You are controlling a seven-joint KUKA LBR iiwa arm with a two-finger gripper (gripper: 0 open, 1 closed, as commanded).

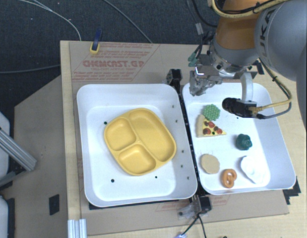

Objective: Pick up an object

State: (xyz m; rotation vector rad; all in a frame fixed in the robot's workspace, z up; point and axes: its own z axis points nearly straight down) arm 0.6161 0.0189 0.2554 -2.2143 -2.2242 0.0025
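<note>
My gripper hangs over the far left corner of the right bin, fingers slightly apart and nothing between them. Just below it in that bin lie a green bumpy piece and a toy pizza slice. Nearer the front are a dark teal lump, a round tan cookie, a small pretzel and a white piece. The gripper touches none of them.
The left bin holds a yellow divided plate. A black part on a yellowish cable reaches over the right bin from the arm's side. The ridge between the bins runs just left of the gripper.
</note>
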